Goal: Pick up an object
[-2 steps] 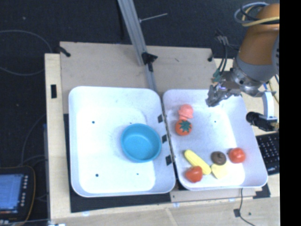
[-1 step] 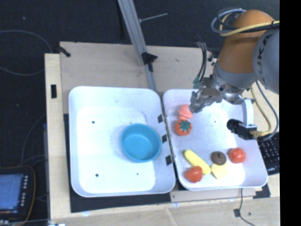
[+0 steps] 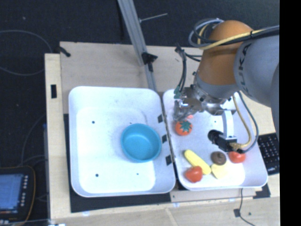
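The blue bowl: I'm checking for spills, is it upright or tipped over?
Upright: the round blue plastic bowl sits in the left white bin, its open mouth facing up.

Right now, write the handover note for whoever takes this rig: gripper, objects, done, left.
Gripper: down in the right bin, just above the orange-red fruit with a green top; no grasp visible.
Right bin also holds a yellow banana, a red tomato, a brown round piece, a pale yellow piece and a second red piece.
Left bin: blue bowl.
Done: nothing lifted.
Left: grasp and lift one object.
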You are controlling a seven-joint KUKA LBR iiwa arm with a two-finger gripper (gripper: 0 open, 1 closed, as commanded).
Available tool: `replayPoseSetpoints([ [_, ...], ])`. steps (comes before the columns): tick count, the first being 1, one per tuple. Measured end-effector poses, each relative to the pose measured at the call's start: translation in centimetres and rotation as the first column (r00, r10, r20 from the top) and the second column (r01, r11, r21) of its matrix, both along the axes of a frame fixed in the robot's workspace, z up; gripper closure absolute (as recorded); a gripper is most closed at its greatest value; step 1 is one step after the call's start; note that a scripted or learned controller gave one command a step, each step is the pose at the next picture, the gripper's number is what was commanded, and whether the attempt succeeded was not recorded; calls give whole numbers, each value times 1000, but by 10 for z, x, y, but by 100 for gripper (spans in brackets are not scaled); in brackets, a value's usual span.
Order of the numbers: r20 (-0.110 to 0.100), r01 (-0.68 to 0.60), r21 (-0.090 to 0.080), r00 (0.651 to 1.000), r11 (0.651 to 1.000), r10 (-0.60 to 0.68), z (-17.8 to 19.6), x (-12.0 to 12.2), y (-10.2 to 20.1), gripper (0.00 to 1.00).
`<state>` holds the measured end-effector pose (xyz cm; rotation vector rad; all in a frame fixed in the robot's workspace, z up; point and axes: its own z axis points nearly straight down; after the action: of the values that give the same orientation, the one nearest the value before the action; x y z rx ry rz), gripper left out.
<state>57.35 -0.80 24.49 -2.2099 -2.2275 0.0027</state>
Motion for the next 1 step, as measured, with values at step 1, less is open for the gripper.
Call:
replayPoseSetpoints([
  [1,-1,0,0,1000,1000,0,-3,-26,39,100],
])
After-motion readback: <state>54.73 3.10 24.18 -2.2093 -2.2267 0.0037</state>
